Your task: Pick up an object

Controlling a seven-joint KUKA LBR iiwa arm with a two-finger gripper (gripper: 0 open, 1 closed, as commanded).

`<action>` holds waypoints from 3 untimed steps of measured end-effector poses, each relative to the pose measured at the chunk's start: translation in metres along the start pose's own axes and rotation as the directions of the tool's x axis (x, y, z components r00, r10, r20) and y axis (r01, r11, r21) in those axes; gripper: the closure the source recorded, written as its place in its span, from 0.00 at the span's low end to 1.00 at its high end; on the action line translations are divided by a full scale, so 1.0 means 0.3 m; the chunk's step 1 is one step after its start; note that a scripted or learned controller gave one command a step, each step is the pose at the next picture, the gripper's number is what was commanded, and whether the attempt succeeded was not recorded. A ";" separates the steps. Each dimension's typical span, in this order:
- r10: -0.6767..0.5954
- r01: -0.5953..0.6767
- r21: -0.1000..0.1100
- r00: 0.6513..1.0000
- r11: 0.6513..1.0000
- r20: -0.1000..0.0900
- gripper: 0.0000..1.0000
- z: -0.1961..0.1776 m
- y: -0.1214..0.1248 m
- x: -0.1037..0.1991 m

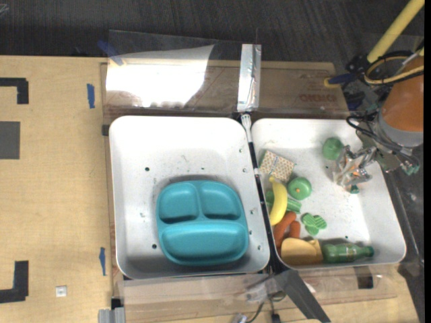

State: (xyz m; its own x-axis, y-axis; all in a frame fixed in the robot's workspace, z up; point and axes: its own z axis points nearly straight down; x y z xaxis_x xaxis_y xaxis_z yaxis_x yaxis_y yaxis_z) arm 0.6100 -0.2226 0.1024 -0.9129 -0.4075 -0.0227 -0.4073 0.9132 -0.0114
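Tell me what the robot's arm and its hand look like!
The arm is rounded, with a bright orange band and grey below it. Dark cables loop beside it near the top right. The gripper is small, made of silvery metal bits with little dabs of red and orange.

We look down on a tan wooden bench marked with black and blue tape, dark grey carpet beyond its far edge, glare on a clear sheet.
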 end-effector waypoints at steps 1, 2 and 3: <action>0.000 0.000 -0.002 1.000 1.000 -0.001 0.00 0.003 0.002 0.001; 0.036 -0.036 -0.007 0.999 0.999 -0.012 0.00 0.051 0.037 -0.107; -0.018 0.018 -0.009 1.000 1.000 -0.014 0.00 0.047 0.171 -0.086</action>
State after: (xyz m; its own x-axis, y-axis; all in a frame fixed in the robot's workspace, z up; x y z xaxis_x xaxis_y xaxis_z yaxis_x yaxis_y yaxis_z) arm 0.6129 -0.1652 0.0884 -0.9056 -0.4240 -0.0088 -0.4240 0.9057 -0.0025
